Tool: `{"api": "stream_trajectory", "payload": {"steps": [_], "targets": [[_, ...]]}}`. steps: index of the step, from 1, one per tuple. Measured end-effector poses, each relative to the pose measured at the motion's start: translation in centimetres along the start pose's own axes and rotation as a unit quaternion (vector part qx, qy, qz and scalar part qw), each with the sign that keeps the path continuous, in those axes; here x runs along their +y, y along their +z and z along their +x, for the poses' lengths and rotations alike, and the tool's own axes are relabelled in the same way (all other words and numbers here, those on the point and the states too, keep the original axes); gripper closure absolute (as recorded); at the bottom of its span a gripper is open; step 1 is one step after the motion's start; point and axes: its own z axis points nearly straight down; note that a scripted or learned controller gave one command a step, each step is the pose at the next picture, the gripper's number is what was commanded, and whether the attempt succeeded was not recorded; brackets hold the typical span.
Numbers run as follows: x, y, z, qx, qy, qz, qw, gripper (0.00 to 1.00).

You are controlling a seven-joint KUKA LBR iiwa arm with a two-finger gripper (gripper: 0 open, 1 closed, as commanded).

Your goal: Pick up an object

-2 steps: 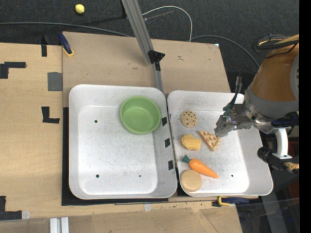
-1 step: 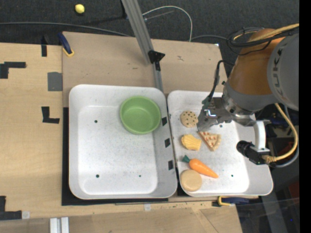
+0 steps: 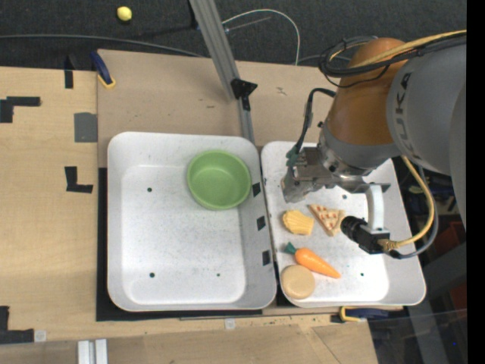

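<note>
Toy food is lying in the right bin [image 3: 405,283], well apart from the green bowl [image 3: 219,179] that is sitting in the left bin [image 3: 136,226]. Going left to right there: a pale round piece [image 3: 298,282], a yellow ridged piece [image 3: 298,222], an orange carrot [image 3: 317,262] and a tan wedge [image 3: 327,218]. From where I am standing, the yellow piece looks the best target, since it is lying near the pincer [image 3: 305,188] with room around it; coming straight down would be keeping the wedge undisturbed. The arm is reaching in from the right, wrist bent down over the bin's upper half, with the pincer hanging just above the food. I cannot tell whether it is released or clenched; nothing is showing in it.
</note>
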Motion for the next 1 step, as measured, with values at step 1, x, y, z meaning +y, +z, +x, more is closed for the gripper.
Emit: {"api": "stream_trajectory", "payload": {"steps": [1], "targets": [[-0.35,1.23,4.96,0.000,-0.002,0.001,1.0000,1.00]]}}
